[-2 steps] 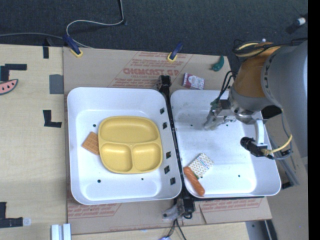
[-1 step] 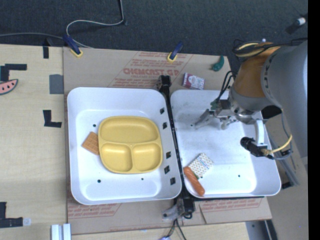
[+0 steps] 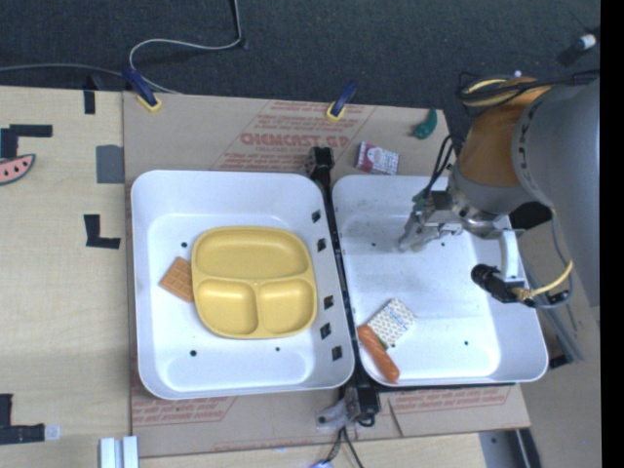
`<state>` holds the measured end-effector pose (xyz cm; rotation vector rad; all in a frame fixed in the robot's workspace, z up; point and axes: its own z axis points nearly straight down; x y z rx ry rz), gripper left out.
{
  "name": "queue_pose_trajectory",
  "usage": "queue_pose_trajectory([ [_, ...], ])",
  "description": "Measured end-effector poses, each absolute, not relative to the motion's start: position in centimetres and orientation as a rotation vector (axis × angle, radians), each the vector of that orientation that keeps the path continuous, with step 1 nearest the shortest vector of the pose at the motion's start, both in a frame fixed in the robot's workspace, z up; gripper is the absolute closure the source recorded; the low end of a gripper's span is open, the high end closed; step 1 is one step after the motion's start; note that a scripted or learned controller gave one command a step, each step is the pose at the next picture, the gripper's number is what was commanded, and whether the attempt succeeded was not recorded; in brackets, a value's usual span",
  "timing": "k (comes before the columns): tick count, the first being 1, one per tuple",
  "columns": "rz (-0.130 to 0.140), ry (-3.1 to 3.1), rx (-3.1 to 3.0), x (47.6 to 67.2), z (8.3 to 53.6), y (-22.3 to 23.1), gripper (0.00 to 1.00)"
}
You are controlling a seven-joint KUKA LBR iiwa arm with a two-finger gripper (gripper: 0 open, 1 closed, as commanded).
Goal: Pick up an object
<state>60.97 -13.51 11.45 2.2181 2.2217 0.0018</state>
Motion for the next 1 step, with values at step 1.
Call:
queue_pose_trajectory([
  [1,0.001,2.222,2.218,60.96,11.43,-13.51,0.00],
])
